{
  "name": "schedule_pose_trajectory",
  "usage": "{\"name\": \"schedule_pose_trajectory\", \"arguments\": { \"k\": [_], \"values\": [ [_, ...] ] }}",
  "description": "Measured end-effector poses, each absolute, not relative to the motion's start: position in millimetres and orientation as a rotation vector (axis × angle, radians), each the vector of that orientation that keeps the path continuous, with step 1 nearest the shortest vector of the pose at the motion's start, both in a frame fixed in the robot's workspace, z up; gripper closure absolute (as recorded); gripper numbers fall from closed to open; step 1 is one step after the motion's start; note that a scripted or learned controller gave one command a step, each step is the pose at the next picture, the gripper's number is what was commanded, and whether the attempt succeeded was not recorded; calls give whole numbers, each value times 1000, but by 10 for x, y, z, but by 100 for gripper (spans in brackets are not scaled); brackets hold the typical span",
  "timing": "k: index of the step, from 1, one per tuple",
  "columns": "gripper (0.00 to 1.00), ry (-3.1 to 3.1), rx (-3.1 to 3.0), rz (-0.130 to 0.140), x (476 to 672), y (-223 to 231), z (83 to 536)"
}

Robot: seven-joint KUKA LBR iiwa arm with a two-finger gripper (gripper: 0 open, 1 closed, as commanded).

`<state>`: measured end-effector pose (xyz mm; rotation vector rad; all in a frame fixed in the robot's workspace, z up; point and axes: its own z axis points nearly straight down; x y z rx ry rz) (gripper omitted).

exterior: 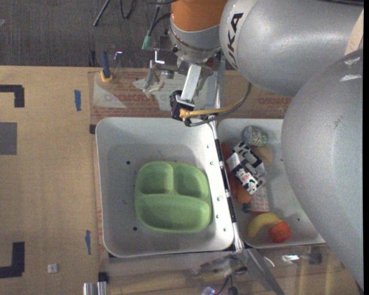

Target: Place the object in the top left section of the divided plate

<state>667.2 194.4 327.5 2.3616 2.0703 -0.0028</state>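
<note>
Brown counter (pixel 46 173) carries two white bins, the left bin (pixel 115 173) holding a green divided plate (pixel 172 197), the right bin (pixel 285 196) a banana (pixel 262 222), carton (pixel 247 168) and can (pixel 255 136), while the hand (pixel 154 78) hangs beyond the left bin's far rim, apart or together I cannot tell.

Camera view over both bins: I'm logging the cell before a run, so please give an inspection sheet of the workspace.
surface: brown bench bearing left white bin and right white bin, side by side.
job's things: green three-section divided plastic plate lying flat in the left white bin.
clutter: in the right white bin, a green-topped metal can, black-and-white patterned carton, yellow banana, red-orange round fruit.
grippers: gripper hangs over the bench beyond the left white bin's far rim.
cables: thin dark lines cross the grey floor; cannot tell what.
surroundings: blue tape strips and black corner marks on the bench.
</note>
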Motion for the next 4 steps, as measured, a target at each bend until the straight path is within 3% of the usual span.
{"name": "schedule_pose_trajectory", "arguments": {
  "k": [1, 2, 3, 4],
  "values": [
    [0, 2440, 1977, -1, 6619, 2253, 4336],
    [100, 2442, 1971, -3, 6627, 2282, 4419],
    [0, 2442, 1971, -3, 6627, 2282, 4417],
    [100, 2443, 1966, -3, 6637, 2307, 4504]
  ]
}}
